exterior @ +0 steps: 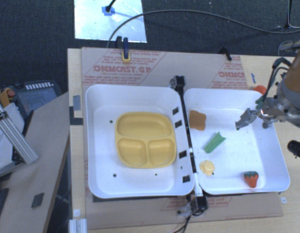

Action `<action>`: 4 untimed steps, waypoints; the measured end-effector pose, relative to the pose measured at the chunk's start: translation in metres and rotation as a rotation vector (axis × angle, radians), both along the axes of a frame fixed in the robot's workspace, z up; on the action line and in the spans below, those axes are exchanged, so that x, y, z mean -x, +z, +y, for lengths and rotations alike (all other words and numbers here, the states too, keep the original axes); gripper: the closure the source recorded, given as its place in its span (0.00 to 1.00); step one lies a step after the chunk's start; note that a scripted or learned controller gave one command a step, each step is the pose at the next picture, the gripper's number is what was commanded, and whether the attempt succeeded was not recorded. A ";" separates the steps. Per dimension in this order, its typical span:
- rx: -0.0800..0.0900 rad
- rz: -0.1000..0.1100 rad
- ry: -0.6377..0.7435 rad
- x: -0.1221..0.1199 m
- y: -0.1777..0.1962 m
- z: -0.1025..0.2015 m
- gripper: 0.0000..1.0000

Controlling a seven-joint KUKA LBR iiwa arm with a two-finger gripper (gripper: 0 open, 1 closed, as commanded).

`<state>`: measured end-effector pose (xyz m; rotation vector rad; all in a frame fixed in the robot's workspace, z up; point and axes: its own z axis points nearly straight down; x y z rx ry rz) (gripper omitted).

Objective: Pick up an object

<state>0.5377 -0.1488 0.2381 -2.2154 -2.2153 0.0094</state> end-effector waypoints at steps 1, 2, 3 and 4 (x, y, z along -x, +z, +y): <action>0.002 -0.012 0.003 -0.002 0.006 0.000 0.00; 0.002 -0.008 0.001 -0.002 -0.044 -0.010 0.00; 0.001 -0.008 0.002 -0.001 -0.087 -0.005 0.00; 0.001 -0.009 0.004 -0.009 -0.142 0.001 0.00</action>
